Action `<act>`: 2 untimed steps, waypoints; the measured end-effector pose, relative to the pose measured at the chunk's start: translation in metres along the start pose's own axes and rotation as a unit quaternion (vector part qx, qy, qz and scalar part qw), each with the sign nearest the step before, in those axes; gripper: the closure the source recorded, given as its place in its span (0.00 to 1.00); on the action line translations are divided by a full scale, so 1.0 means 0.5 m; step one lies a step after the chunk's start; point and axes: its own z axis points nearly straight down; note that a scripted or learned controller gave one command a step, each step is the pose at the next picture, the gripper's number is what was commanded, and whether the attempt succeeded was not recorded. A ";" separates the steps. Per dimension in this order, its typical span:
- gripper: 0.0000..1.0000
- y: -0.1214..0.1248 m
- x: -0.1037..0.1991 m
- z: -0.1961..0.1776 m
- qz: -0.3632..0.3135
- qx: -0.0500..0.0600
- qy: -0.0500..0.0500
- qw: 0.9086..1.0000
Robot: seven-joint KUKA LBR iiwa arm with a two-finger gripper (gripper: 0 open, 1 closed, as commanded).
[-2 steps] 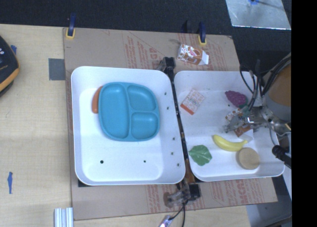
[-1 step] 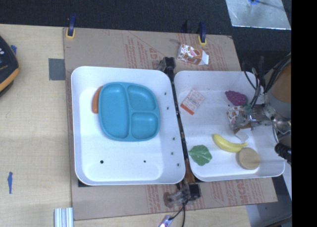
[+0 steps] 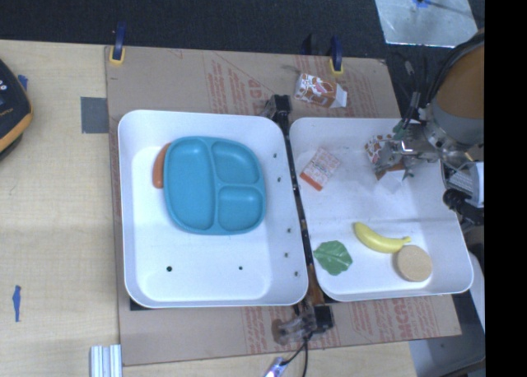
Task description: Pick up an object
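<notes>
White plastic makes up two shallow bins sitting side by side on the tabletop (image 3: pixel 58 227), which is light wood with a brown cardboard sheet (image 3: pixel 206 79) under the bins.

Lying in the left bin (image 3: pixel 140 276) is one blue plate (image 3: pixel 216 185) with three sections. It is covering most of one orange thing (image 3: pixel 157 168), which is peeking out at the plate's left edge.

Sitting in the right bin (image 3: pixel 445 285) are five things. One yellow banana (image 3: pixel 380 238) is lying near the front, its long side running left to right, with its darker stem end pointing right and a little up, toward a round tan disc (image 3: pixel 413 264). The banana and the disc are almost touching. One green leaf-shaped toy (image 3: pixel 333 257) is lying to the left of the banana, near the bin's left wall. One small orange-and-white packet (image 3: pixel 319 168) is lying tilted farther back. One more small crinkly packet (image 3: pixel 380 150) is sitting at the back, just beside the tool.

Outside the bins, one red-and-white wrapper (image 3: pixel 321 91) is lying on the cardboard behind the right bin.

Reaching in from the right, the grey arm is hanging its tool (image 3: pixel 402 151) low over the back of the right bin. I cannot tell how the tool is set or whether it is gripping anything.
</notes>
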 end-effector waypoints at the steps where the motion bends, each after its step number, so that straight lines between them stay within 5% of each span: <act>1: 1.00 0.040 0.151 -0.130 0.000 0.000 0.000 1.000; 2: 1.00 0.000 0.290 -0.123 -0.001 0.002 0.000 1.000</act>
